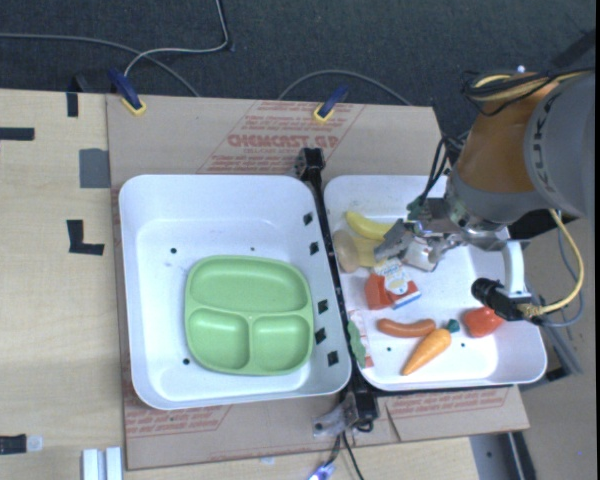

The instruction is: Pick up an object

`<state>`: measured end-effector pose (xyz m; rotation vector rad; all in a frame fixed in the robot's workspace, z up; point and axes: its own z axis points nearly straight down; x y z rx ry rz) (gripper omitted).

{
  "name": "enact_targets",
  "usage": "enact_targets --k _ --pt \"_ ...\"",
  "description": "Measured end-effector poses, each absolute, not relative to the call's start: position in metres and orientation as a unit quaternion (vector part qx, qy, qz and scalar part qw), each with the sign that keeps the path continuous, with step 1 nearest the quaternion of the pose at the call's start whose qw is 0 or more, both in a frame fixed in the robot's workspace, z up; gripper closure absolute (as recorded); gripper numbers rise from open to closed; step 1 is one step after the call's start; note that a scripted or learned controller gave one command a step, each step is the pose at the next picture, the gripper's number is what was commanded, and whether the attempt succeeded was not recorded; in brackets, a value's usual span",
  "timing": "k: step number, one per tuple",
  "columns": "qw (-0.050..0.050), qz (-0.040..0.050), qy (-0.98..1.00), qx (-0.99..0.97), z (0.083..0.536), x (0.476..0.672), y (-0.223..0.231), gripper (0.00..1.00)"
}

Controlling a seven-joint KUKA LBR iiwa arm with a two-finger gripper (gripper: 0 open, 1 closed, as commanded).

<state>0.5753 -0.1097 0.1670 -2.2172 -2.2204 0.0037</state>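
The right white bin (510,368) holds several toy foods. A yellow banana (368,226) lies at its back left, with a beige piece (347,256) just in front of it. A red and white carton (392,291) sits mid-bin, a red sausage (407,327) and an orange carrot (427,351) lie nearer the front, and a red pepper (482,320) is at the right. My gripper (408,249) hangs low over the bin, just behind the carton and right of the banana. It hides part of the bin floor beneath it.
The left white bin (150,218) carries a green three-compartment plate (248,314). A small green item (356,338) leans on the right bin's left wall. The grey and orange arm (510,158) covers the right bin's back right corner. Blue and yellow clamps hold the cardboard behind.
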Motion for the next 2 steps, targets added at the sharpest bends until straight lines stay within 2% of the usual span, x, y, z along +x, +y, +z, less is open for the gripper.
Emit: enact_targets --k 1,2 --pt "0.0 0.0001 -0.707 -0.707 0.0879 0.5869 -0.1071 0.0" --pt "0.0 0.0004 -0.708 -0.707 0.0972 0.5867 -0.1069 1.0"
